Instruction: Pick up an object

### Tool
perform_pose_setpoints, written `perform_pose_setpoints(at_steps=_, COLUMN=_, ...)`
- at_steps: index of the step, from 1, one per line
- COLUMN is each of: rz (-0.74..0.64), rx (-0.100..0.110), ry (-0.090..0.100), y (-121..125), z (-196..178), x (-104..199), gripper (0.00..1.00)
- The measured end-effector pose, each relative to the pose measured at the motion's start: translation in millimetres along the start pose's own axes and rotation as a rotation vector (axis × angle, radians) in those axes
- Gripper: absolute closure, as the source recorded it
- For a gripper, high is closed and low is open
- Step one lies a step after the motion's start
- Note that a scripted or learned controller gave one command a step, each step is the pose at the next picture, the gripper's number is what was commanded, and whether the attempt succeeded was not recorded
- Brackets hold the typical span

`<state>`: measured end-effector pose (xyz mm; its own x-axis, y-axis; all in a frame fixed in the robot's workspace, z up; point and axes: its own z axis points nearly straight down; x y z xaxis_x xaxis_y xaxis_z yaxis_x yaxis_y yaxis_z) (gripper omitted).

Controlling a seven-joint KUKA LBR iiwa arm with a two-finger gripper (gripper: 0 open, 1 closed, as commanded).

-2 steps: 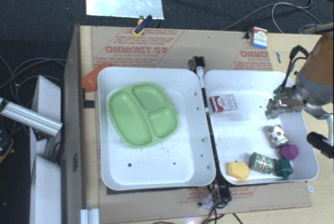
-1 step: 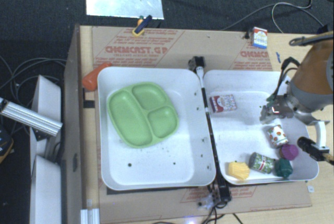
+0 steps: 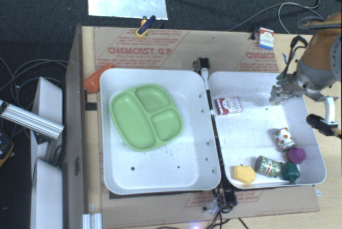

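Overhead, hand (image 3: 279, 93) above right bin's (image 3: 251, 132) far edge.

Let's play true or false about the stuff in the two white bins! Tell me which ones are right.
1. The green divided plate lies in the left bin. True.
2. The red and white packet sits on the plate. False: it lies in the right bin.
3. The yellow toy is near the right bin's front edge. True.
4. The purple ball is in the left bin. False: it's in the right bin.
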<state>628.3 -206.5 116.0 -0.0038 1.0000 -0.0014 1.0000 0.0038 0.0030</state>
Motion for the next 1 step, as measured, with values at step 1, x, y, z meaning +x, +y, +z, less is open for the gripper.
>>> perform_pose_setpoints(at_steps=1, rz=-0.001, rx=-0.004, ry=-0.001, y=41.2, z=-83.1, x=-0.2, gripper=0.0)
